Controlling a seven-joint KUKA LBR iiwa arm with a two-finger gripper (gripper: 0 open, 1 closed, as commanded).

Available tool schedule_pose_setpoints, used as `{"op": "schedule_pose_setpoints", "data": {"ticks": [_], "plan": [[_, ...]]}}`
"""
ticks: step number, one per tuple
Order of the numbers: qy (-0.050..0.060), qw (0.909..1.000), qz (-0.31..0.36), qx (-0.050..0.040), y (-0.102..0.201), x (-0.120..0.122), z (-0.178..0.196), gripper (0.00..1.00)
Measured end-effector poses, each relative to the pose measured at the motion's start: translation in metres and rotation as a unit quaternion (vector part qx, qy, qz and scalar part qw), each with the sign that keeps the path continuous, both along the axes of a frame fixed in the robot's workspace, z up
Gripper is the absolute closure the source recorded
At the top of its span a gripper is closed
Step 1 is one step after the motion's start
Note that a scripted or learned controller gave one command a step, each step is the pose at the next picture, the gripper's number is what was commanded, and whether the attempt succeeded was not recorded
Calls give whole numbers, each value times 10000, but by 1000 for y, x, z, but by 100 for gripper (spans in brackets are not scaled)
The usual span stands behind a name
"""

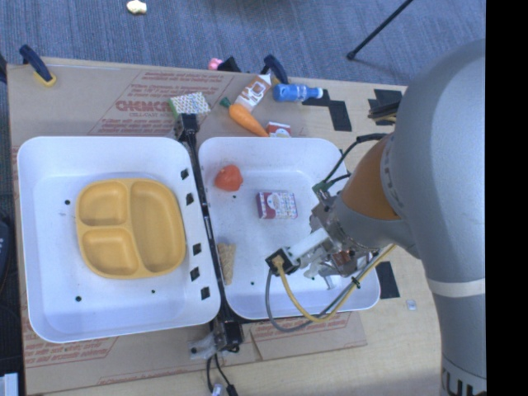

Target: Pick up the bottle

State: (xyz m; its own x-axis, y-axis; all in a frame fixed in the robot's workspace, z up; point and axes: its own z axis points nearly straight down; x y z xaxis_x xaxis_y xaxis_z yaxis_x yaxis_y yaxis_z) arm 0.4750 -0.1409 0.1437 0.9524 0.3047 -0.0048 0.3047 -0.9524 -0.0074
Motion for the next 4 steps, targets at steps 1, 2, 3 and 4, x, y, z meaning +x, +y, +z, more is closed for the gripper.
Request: {"op": "schedule_pose_setpoints", "data": {"ticks": [1,2,3,4], "plan": [[-17,9987,-512,-11,-27,2,88,100],[-2,9987,-516,-4,-28,0,1,100],[-15,9987,-506,-11,-10,3,101,100],[0,9991,-413,-4,-52,0,-11,100]]}}
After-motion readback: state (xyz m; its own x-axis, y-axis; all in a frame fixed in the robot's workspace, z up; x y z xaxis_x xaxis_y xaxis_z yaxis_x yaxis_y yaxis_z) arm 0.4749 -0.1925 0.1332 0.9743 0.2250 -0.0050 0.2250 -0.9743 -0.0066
